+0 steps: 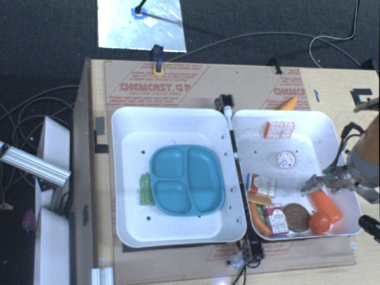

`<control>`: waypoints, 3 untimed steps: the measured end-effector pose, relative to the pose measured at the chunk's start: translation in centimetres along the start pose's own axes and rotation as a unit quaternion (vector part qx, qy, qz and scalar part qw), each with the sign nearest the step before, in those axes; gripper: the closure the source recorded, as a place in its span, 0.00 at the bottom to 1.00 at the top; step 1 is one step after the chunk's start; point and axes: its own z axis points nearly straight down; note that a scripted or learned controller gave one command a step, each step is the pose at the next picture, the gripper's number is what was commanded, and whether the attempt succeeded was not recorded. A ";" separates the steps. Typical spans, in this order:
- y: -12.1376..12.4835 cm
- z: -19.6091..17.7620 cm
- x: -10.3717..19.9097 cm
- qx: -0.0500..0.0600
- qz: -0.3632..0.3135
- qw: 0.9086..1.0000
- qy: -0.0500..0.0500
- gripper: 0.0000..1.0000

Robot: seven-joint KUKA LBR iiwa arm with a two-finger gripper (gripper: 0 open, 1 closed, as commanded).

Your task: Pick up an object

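A robotics lab or test workspace, seen from above. A brown cardboard-covered table (196, 79) carries two shallow white plastic bins (127, 159) side by side, standing on dark carpet (41, 34) crossed by loose black cables (29, 108). A silver metal plate (119, 16) lies on the floor beyond, and white-and-silver equipment framing (41, 165) stands at the left.

The arm (367, 153) is cut off by the right edge. The pincer (323, 183) is blurred, hiding the carrot's (327, 203) upper end.
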 end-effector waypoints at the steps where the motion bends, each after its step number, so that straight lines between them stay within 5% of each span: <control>1: 0.1 -1.1 0.0 -0.002 0.000 1.000 0.000 1.00; 2: 0.1 -1.1 0.0 -0.001 -0.001 1.000 0.000 0.00; 3: -0.1 1.8 0.0 0.001 0.000 1.000 0.000 0.00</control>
